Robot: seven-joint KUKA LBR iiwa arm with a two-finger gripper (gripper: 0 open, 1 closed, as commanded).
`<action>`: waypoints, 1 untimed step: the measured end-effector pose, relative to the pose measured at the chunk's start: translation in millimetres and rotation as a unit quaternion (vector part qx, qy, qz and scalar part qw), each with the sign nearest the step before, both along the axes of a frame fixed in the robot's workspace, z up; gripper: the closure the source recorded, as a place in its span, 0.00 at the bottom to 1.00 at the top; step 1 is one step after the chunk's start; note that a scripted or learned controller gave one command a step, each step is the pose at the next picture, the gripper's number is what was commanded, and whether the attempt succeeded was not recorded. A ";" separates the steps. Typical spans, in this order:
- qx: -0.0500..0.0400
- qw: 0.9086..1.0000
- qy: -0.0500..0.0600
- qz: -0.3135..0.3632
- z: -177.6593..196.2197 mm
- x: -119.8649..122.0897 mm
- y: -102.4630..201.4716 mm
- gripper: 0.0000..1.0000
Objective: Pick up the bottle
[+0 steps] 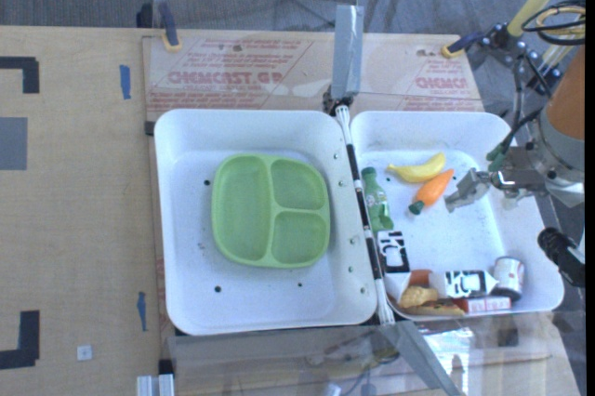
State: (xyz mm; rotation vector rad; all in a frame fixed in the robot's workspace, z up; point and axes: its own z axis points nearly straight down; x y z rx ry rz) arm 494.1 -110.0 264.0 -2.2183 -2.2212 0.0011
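Note:
A small green bottle [376,198] lies along the left wall of the right bin [521,227], cap towards the back. My gripper [463,191] hangs over the middle of that bin, to the right of the bottle and just right of a toy carrot [431,190]. Its grey fingers [458,195] point left and down with a small gap between them and nothing in it. The bottle is apart from the gripper, about a hand's width to its left.
A toy banana [417,169] lies behind the carrot. A black-and-white card [394,252], a bread-like item [419,296], a flat packet [476,284] and a small can [508,273] crowd the bin's front. The left bin [186,199] holds a green divided plate [271,210].

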 end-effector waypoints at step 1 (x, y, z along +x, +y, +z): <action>0.000 1.000 -0.001 0.000 9.9 0.9 -0.1 1.00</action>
